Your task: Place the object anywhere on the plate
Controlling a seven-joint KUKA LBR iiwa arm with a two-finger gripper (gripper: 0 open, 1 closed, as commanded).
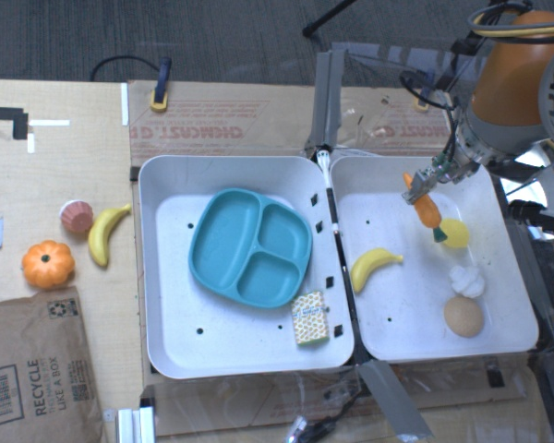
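Note:
A blue three-compartment plate (pixel 249 245) lies in the left bin (pixel 166 340), with nothing on it. My gripper (pixel 431 181) hovers over the upper part of the right bin (pixel 388 340), shut on an orange toy carrot (pixel 428 212). The carrot slants down from the fingers, its green tip toward a yellow lemon (pixel 456 233). The plate is well to the left of the gripper, across the divider between the bins.
The right bin also holds a banana (pixel 374 267), a white lump (pixel 467 281) and a beige egg (pixel 463 317). A small patterned box (pixel 310 318) sits by the plate's lower right edge. A pumpkin (pixel 48 264), a second banana (pixel 105 233) and a pink item (pixel 76 217) lie on the cardboard at left.

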